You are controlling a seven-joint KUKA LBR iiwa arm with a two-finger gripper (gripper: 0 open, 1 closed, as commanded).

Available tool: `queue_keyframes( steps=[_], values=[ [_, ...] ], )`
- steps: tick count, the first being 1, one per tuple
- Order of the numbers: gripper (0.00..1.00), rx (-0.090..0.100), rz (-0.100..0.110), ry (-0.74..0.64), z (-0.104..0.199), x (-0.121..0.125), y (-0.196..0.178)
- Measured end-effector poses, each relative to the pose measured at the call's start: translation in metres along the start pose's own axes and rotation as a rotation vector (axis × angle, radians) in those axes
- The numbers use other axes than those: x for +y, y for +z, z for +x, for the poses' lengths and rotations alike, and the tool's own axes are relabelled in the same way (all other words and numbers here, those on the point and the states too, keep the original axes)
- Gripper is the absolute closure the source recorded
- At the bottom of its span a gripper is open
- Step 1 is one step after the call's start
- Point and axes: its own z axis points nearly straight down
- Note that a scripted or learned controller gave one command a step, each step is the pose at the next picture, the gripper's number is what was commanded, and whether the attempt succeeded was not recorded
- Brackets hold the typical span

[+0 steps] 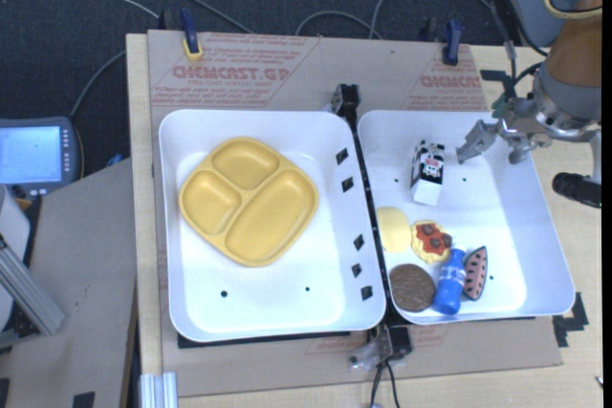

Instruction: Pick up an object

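Brown cookie (pixel 412 287) sits lower right of frame; black-white carton (pixel 428 173) just left of the spread, unladen gripper (pixel 497 144); wrist cropped.

I see a bright picture with even light that seems to come from above. The two white bins (pixel 258 320) shine the most, and their smooth floors look a bit washed out. Shadows are soft and small; the yellow tray (pixel 251 200) has a faint one along its lower edge. The dark floor (pixel 76 24) at the top stays dim. Small things look a little fuzzy, and the arm (pixel 574 62) at the right edge is slightly blurred.
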Motion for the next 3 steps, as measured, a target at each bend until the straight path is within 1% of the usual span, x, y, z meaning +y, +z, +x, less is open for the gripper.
queue_keyframes(
  steps=[1, 2, 3],
  values=[
    [0.00, 0.001, 0.003, 0.001, -0.009, 0.002, 0.054],
    [0.00, -0.001, -0.002, 0.000, -0.010, 0.002, 0.083],
    [1.00, -0.001, -0.003, -0.001, -0.009, 0.003, 0.073]
  ],
)
